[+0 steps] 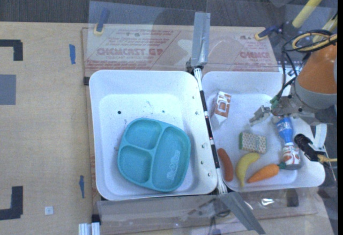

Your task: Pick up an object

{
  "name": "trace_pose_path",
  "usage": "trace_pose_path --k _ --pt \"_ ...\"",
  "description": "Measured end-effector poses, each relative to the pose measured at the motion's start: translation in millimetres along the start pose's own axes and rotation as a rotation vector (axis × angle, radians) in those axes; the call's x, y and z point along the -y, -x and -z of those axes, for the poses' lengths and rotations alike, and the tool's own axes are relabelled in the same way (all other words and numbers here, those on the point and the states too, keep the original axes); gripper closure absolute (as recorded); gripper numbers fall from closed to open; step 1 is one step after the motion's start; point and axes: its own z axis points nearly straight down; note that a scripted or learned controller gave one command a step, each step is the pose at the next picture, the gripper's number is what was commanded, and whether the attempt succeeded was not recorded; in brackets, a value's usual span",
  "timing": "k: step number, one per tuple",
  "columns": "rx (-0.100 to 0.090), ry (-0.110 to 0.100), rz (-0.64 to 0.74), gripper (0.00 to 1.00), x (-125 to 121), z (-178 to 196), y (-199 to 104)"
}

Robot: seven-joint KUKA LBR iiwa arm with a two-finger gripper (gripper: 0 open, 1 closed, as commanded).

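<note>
The claw [266,112] hovers over the right bin [241,81], whether spread or shut I cannot tell; bottle [285,137] lies just beside it; nothing lifted yet, the whole pick remains.

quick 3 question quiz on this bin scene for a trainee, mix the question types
1. True or false: the teal divided plate lies in the left bin.
2. Which lies nearest the divider between the bins: A) carrot B) sausage C) bottle?
3. Fill in: the banana lies between the sausage and the ____.

Key: 1 true. 2 B. 3 carrot.
</note>
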Motion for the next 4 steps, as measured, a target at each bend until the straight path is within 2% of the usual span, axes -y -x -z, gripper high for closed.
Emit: trace_pose_path --k 1,2,3,4 --pt "-0.003 -0.012 -0.049 0.0 -5.7 -0.3 0.0" --pt "0.018 -0.008 -0.053 1.0 -5.1 8.7 7.7" --pt "0.033 -0.02 0.145 1.0 -27.6 125.3 -18.9" --pt "0.033 -0.02 0.145 0.0 -27.6 125.3 -19.0"
